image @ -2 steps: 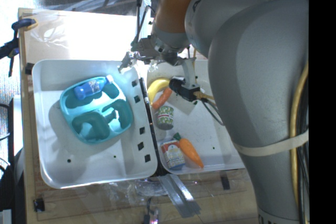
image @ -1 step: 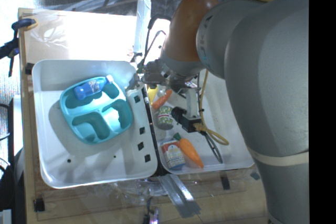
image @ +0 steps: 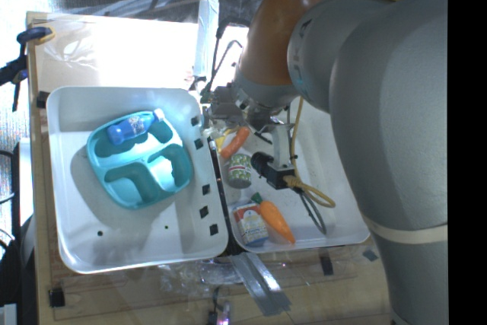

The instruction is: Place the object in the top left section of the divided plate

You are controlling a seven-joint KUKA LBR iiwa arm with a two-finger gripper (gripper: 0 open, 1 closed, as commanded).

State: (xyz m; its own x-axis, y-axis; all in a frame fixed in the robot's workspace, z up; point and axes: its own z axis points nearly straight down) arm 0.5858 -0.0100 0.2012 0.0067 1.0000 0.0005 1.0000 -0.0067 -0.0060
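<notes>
- In the left bin I see bare white floor all round the divided plate, widest along the near side.
- A blue bottle already lies in the plate's top left section; the other two sections are free.
- The right bin is crowded: a carrot, a small packet, a can and another carrot sit close together along its left wall.
- My arm covers most of that bin, with a looping cable across its floor.

Divided plate sits in left bin; blue bottle occupies its 11 o'clock section. Gripper over right bin, carrots at 5 o'clock.
</notes>
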